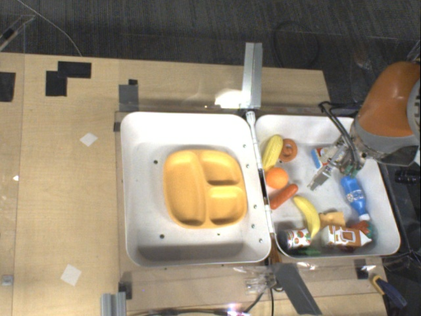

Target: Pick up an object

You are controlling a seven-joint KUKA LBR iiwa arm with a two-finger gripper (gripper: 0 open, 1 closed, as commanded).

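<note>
Crowding the right bin is a scatter of toy food: a banana at its ten o'clock corner, touching a small red-orange fruit on its three o'clock side; an orange just below, with a carrot lying tilted against it. A second banana runs toward six o'clock, ending by a can. Next to the can, toward three o'clock, lies a carton, with a tan piece just above it. A blue bottle lies near the three o'clock wall. The left bin holds a yellow divided tray at its centre. Both bins sit on the wooden counter.

The arm enters from three o'clock, its orange band above the bin's two o'clock corner, the wrist angled down toward eight o'clock. The jaws hang over bare bin floor, between the bottle and the orange, with a red-and-white item partly hidden behind them. Whether they are parted or closed I cannot tell.
</note>
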